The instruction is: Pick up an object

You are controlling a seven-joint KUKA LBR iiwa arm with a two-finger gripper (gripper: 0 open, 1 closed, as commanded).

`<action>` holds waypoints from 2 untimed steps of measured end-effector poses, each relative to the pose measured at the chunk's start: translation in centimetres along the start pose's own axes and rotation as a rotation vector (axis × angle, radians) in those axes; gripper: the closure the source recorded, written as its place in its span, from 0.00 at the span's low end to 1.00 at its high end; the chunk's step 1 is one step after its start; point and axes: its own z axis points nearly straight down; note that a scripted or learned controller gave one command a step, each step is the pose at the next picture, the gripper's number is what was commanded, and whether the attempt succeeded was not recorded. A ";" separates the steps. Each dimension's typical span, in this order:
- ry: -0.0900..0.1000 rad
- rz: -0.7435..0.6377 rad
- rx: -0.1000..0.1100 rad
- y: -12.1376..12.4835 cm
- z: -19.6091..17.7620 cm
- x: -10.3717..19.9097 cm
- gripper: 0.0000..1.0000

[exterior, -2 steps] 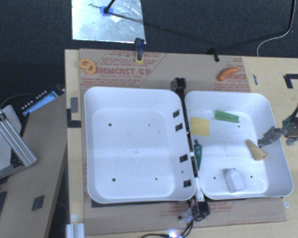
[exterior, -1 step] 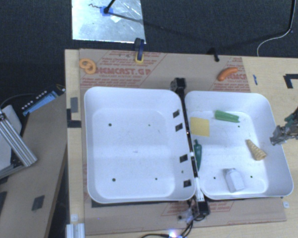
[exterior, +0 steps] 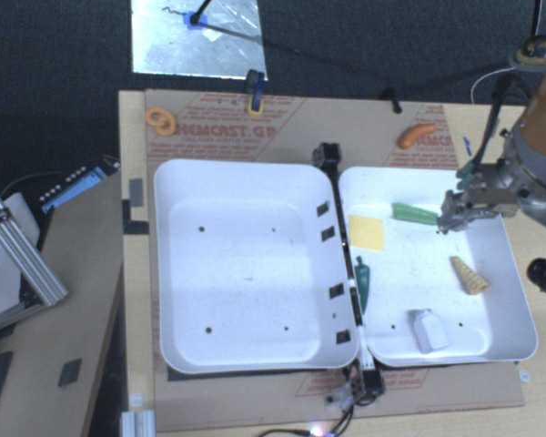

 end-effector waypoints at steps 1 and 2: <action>0.001 0.005 0.003 0.2 -7.1 8.3 1.00; -0.001 0.007 0.023 -0.1 5.6 16.8 1.00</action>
